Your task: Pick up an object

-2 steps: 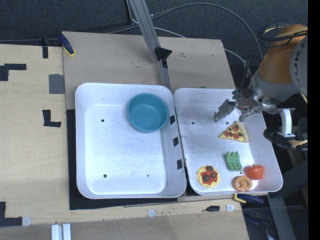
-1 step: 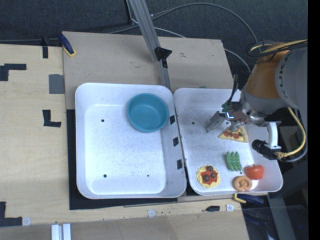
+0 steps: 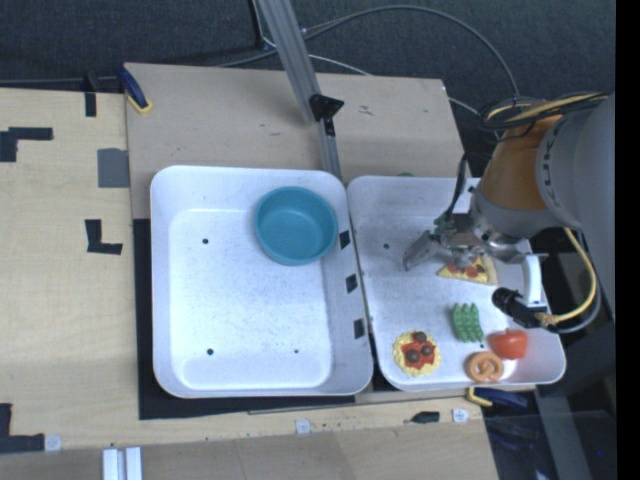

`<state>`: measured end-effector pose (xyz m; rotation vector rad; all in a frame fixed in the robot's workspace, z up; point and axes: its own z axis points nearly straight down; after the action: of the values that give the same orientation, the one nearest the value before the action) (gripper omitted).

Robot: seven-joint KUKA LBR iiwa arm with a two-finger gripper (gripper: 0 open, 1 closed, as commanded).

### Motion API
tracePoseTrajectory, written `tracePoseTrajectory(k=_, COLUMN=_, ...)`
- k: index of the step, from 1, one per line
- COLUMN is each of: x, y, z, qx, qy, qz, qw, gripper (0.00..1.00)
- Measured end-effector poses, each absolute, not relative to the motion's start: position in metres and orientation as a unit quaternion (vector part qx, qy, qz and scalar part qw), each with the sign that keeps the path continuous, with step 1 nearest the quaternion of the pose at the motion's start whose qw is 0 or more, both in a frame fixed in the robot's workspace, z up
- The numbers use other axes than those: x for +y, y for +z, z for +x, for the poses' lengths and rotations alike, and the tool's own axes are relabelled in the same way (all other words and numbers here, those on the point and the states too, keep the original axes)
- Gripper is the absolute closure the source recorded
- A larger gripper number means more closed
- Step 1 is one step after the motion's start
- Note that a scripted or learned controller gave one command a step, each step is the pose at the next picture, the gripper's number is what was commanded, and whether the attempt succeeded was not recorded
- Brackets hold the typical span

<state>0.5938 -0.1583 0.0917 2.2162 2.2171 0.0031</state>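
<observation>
Over the right bin (image 3: 385, 218), the pincer (image 3: 432, 253) hangs open beside the pizza slice (image 3: 467, 269); closing there could grab nothing.

text: none legible | labels: none | bins, bench: perhaps too coarse to show print

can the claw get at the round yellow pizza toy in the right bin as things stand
Probably yes. The round yellow pizza toy lies flat in the open near the front of the right white bin, apart from the green ridged toy, and the claw sits in the same bin with nothing between.
</observation>
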Motion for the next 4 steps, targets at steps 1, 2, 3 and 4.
tracePoseTrajectory(k=1, x=-0.159, y=0.103, z=0.594, qx=0.707, qy=0.0014, qz=0.707, qw=0.004, gripper=1.00)
tracePoseTrajectory(k=2, x=-0.157, y=0.144, z=0.595, qx=0.707, qy=0.0003, qz=0.707, qw=0.001, gripper=1.00)
tracePoseTrajectory(k=3, x=-0.163, y=0.192, z=0.588, qx=0.707, qy=0.0006, qz=0.707, qw=0.001, gripper=1.00)
tracePoseTrajectory(k=4, x=-0.166, y=0.236, z=0.594, qx=0.707, qy=0.0009, qz=0.707, qw=0.002, gripper=1.00)
